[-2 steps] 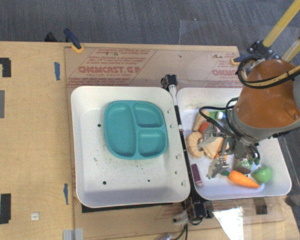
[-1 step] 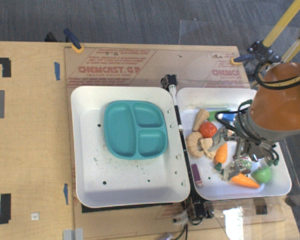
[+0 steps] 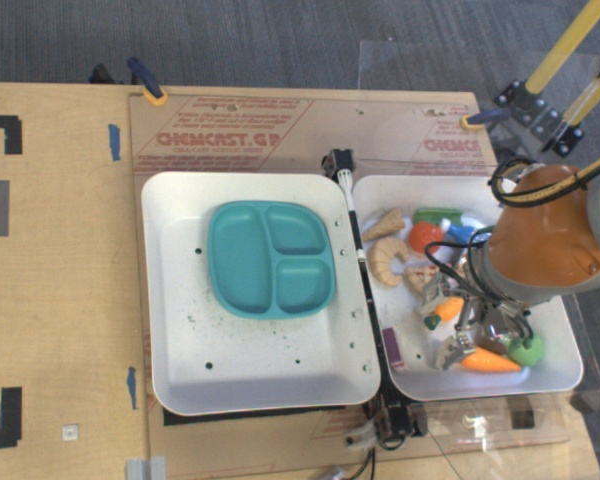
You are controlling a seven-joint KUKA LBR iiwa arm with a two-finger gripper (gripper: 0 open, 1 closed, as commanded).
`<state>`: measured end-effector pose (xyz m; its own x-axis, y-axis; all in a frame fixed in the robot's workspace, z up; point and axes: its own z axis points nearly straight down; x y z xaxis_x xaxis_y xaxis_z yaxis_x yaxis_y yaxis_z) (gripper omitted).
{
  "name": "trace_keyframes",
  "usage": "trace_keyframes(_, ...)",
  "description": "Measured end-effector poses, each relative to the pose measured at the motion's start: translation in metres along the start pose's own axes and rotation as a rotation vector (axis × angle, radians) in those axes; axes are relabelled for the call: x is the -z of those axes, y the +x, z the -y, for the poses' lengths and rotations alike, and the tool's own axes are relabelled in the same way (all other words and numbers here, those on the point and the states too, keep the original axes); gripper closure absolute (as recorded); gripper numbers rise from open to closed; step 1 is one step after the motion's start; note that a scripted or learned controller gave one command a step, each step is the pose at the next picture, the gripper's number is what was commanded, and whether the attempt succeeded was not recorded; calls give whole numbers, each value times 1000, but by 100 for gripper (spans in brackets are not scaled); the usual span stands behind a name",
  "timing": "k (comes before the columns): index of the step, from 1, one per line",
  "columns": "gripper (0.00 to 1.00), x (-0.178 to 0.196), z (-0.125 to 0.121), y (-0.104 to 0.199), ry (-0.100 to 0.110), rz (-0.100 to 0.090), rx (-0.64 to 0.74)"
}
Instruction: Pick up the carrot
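**Claw low in the right bin, carrot just beside it**

The arm [image 3: 545, 238] reaches down into the right bin [image 3: 565, 373], its orange band hiding much of the bin's far right part. The claw [image 3: 467, 340] sits low among the toys; how far it is open cannot be told, as cables and clutter blur its tips, and nothing is clearly seen between them.

The carrot [image 3: 490, 362] lies on its side just right of and below the claw, near the bin's near wall, seemingly touching or nearly touching the claw. A green piece [image 3: 527, 349] rests right of the claw, at the carrot's far end. A small orange piece [image 3: 445, 310] lies just up and left of the claw. Farther up and left are a red-orange round toy [image 3: 426, 236], a green and blue item [image 3: 450, 220] and pale bread-like pieces [image 3: 385, 260], crowded together.

Well left of the claw, the left bin [image 3: 175, 348] holds a teal divided plate [image 3: 272, 258]. Both bins stand on the cardboard-covered surface [image 3: 60, 268]
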<state>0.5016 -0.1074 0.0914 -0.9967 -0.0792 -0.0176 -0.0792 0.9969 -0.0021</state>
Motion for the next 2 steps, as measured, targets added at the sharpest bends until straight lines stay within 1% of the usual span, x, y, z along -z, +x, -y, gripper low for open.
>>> trace_keyframes(1,100,13,-1,-4,2,12,3)
trace_keyframes(2,100,95,-38,-19,0,-8,-323)
